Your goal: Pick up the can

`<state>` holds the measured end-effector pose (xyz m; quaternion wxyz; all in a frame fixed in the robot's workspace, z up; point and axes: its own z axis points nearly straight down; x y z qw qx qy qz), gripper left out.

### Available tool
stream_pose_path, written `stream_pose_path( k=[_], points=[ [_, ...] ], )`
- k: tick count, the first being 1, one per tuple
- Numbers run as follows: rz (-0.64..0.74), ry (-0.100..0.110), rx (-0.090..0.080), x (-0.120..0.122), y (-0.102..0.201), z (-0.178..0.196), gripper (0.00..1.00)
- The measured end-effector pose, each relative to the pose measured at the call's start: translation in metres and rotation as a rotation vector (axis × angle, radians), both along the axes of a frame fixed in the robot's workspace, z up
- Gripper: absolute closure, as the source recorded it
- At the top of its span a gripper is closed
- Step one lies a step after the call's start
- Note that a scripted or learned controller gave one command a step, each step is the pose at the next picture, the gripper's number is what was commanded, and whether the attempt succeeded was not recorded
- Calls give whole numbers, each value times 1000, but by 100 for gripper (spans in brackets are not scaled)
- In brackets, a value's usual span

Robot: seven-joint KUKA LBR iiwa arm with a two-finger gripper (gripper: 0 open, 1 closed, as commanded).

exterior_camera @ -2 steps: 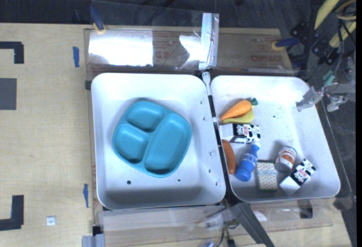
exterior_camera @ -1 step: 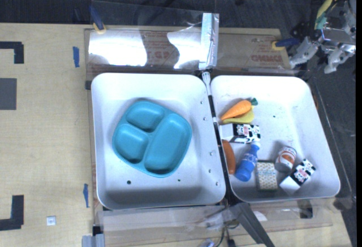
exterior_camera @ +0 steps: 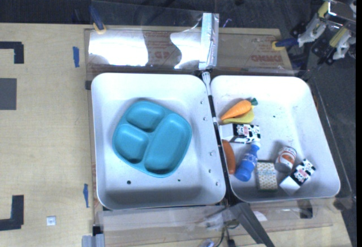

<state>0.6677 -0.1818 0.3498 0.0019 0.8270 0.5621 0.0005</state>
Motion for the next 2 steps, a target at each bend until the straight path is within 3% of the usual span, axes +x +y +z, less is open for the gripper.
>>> stream_pose_path(
  k=[1, 2],
  points=[
    [32, 5, 2, -38, -17, -61, 0],
    [288, 1, 0, -47, 19, 86, 0]
  ],
)
